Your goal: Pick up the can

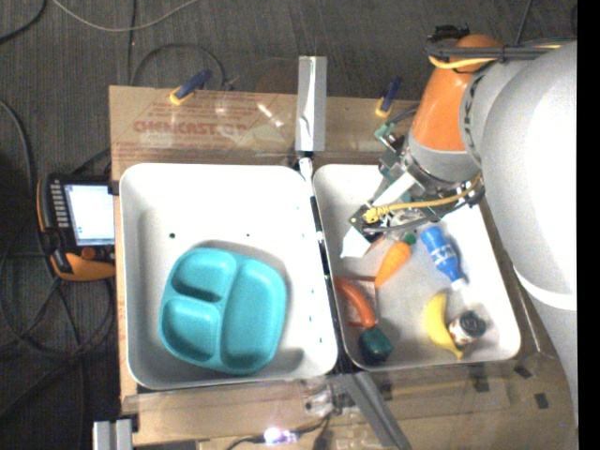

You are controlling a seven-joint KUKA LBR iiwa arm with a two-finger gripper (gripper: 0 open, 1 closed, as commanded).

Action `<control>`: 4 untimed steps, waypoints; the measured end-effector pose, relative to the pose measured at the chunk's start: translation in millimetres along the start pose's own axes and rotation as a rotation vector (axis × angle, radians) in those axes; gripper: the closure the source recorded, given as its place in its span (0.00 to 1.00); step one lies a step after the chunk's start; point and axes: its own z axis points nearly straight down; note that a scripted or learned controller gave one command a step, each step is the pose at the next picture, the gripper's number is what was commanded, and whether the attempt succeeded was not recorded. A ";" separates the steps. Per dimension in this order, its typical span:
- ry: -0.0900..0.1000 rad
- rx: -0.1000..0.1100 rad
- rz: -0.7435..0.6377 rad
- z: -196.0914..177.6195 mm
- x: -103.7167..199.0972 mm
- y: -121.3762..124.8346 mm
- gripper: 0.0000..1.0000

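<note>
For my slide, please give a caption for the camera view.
Gripper hangs over the right bin, above a carrot, banana and can.

Brown bench (187, 125) across the middle of the frame, printed with faded red lettering at upper left. Directly on it: two shallow white bins side by side, left bin (141, 279) and right bin (497, 279), touching along the centre line. Blue-and-yellow clamps (190, 86) gripping the far edge.

Both white bins (225, 181) are viewed at a slant from one fixed camera mounted above the bench (216, 120), the arm (525, 139) entering from the right.
</note>
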 end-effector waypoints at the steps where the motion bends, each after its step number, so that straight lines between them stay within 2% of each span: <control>1: 0.002 -0.003 0.192 -42.3 59.6 -30.7 1.00; 2: 0.000 -0.006 0.109 -45.9 90.3 -36.8 1.00; 3: 0.002 -0.001 0.130 -39.9 105.5 -52.4 1.00; 4: 0.003 -0.001 0.142 -63.9 124.8 -71.4 1.00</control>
